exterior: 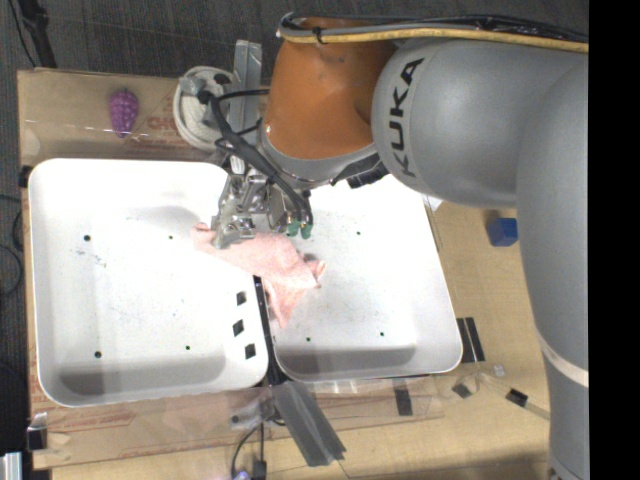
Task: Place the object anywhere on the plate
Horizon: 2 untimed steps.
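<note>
Arm (480, 98): cut off by the top and right edges; its bulk hides the far right corner of the right bin (370, 368).

Pink cloth (278, 270): upper edge runs beneath the hand (250, 223); contact between the two cannot be told. Cloth covers a stretch of the rims where the bins meet.

Small purple thing (123, 111) on the table (480, 298), beyond the left bin (45, 268): blurred, too small to identify.

Blue thing (503, 231), right of the right bin: partly behind the arm, shape unclear.

White round thing (196, 98) at the far side: partly screened by dark cables, make unclear.
</note>
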Available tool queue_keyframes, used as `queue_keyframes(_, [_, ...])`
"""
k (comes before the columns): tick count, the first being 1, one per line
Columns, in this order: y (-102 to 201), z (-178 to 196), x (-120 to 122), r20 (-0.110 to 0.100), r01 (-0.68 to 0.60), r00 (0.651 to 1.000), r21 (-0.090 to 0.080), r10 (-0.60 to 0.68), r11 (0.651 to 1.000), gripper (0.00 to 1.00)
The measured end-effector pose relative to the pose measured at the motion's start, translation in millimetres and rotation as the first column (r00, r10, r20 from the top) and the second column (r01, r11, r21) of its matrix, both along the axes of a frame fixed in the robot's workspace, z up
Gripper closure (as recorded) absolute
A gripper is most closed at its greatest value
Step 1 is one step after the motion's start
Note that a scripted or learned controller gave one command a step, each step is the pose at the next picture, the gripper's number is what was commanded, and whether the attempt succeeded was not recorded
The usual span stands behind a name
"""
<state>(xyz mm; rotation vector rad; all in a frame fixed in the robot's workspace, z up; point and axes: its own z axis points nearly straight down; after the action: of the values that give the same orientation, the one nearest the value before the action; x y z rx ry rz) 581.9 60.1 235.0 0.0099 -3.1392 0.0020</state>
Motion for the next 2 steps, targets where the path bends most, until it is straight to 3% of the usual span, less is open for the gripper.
queue_keyframes(2, [93.2,0.8,-52.7,0.000,-0.001,1.000,-0.001,0.001,1.000,1.00])
